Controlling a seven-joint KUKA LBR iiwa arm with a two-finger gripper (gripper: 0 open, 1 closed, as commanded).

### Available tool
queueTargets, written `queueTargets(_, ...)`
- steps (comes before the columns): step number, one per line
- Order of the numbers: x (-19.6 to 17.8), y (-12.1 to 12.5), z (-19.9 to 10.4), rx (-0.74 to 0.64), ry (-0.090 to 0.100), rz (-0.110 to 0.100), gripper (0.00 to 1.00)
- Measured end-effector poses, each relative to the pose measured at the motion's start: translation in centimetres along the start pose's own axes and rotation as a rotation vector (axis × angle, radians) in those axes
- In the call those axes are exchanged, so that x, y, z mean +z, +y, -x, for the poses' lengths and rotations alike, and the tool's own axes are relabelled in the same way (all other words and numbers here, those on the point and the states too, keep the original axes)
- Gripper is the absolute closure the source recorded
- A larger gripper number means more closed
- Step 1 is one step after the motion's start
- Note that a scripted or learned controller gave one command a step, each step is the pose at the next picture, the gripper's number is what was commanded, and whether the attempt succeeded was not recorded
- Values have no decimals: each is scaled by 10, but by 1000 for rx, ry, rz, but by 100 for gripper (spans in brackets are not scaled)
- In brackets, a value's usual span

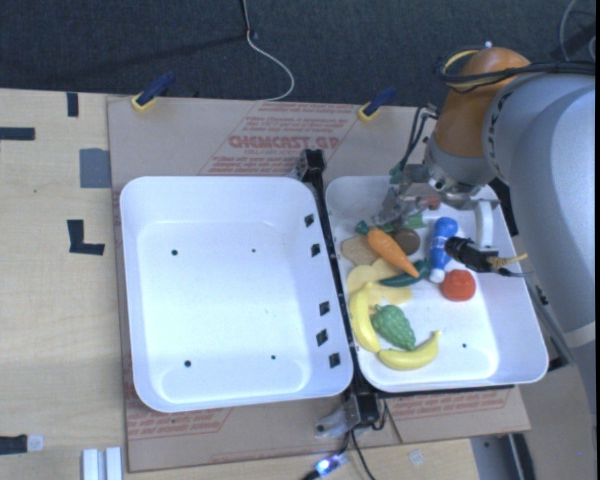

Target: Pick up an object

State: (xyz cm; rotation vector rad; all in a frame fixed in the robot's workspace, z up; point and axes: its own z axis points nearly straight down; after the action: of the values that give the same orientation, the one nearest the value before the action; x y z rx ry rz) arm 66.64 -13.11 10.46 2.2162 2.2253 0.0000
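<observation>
The right bin (pixel 500 358) holds a pile of toy food. An orange carrot (pixel 393 251) lies across the middle. Below it, a yellow banana (pixel 372 330) curves around a green leafy piece (pixel 393 326). A red tomato (pixel 460 285) and a blue bottle (pixel 441 240) sit to the right. A tan piece (pixel 357 250) and a dark round piece (pixel 407 240) lie near the carrot. My gripper (pixel 401 211) hangs at the bin's far end, just above the carrot and the dark round piece. Nothing shows in its grasp.
The left bin (pixel 225 283) stands beside the right one, with a black clipped divider (pixel 322 258) between them. Both rest on a cardboard sheet (pixel 270 138). The arm's grey body (pixel 565 188) looms over the right bin's right side. A cable (pixel 265 48) hangs at the back.
</observation>
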Motion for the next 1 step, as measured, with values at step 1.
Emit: queueTargets(1, 21, -52, 50, 8, 0, -5, 100)
